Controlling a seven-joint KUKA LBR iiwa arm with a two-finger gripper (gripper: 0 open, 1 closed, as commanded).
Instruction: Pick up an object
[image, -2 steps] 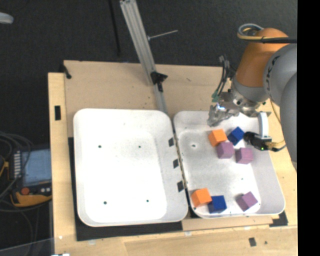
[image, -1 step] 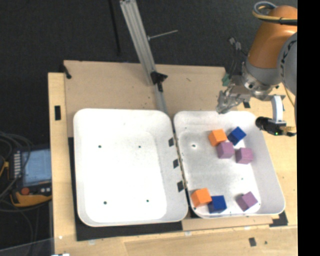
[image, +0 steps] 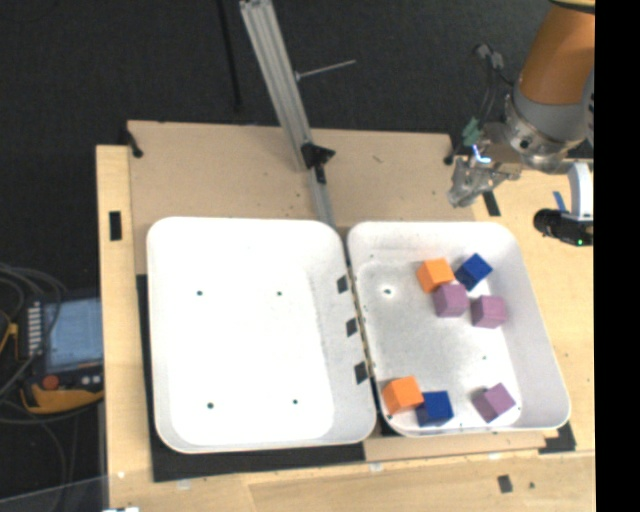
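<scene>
No brand, label or legible writing can be made out on any object. A tan wooden bench (image: 250, 170) is seen over a dark floor, and two white bins are set on it side by side. The left bin (image: 250, 330) occupies the centre-left of the frame; the right bin (image: 530, 330) sits at the lower right. In the right bin, seven blocks are scattered: an orange block (image: 434, 274) touching a purple block (image: 450, 300), a blue block (image: 474, 270) just beside them, and another purple block (image: 488, 311) near. Along the lower edge an orange block (image: 403, 394) and a blue block (image: 434, 408) are placed together, with a purple block (image: 493, 402) apart (to their right). The gripper (image: 468, 190) is held at the upper right, above the bench beyond the right bin's top edge; whether it is spread or pressed together cannot be told. A slanted metal rail (image: 285, 95) is seen at top centre, and a pendant (image: 65, 350) with cables lies at the left edge.
</scene>
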